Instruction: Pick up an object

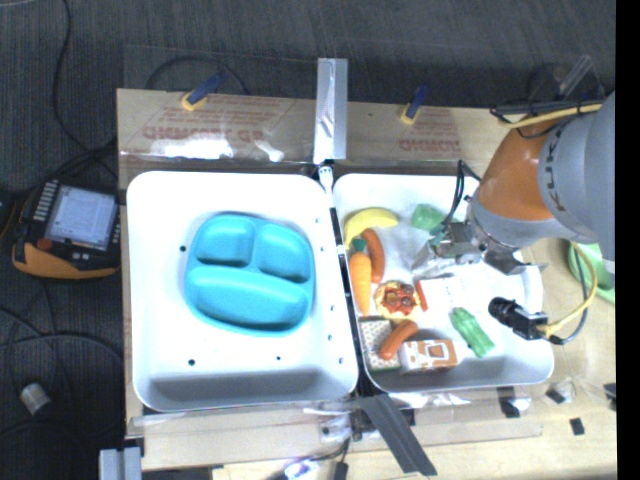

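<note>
Nearest the camera, at the right bin's (pixel 540 368) front edge: a small orange-and-white box (pixel 428 354), w/ a short red-orange sausage-shaped piece (pixel 396 337) just beside it toward the bin's left wall. Green bottle-like item (pixel 470 330) lies tilted near the front right part of that bin. Mid-bin sits a round red-and-yellow toy (pixel 397 297), pizza-like, w/ a small red strip (pixel 421 294) just right of it. Along the left wall: orange carrot (pixel 359 280) lengthwise, a red-orange sausage (pixel 375 253) beside it, and a yellow banana-like piece (pixel 366 219) at the back left corner. Pale green item (pixel 428 216) near the back edge, centre.

Gripper (pixel 447 247) is down over the right bin's middle-back area, close to the pale green item and the crumpled clear wrap (pixel 408 240); arm (pixel 540 183) w/ orange band comes in over the right edge. Can't tell from this angle if the gripper is spread or pressed together, or whether anything sits in it.

Left bin (pixel 160 368) carries a blue sectioned tray (pixel 250 272) roughly centred, three compartments up.

Off the bench's left edge, a handheld control pendant (pixel 70 228) w/ screen lies on dark carpet.
</note>
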Tool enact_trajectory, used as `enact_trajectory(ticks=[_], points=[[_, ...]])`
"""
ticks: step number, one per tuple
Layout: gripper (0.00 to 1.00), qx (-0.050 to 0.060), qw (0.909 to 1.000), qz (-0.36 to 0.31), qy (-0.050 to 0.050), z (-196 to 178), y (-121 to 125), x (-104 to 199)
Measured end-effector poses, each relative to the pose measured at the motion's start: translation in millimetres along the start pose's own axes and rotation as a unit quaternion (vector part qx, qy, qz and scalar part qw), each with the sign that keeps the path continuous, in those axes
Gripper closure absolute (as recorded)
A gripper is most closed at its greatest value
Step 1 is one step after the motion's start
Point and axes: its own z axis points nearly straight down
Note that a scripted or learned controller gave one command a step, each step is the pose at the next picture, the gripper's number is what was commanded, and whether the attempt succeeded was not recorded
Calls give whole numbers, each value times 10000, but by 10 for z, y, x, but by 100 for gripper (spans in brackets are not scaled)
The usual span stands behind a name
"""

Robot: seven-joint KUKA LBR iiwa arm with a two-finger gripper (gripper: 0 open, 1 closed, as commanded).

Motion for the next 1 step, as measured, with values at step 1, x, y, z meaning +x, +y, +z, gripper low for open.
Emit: enact_trajectory(ticks=[1], points=[[100,99,9998,163,-21,-1573,74,-336]])
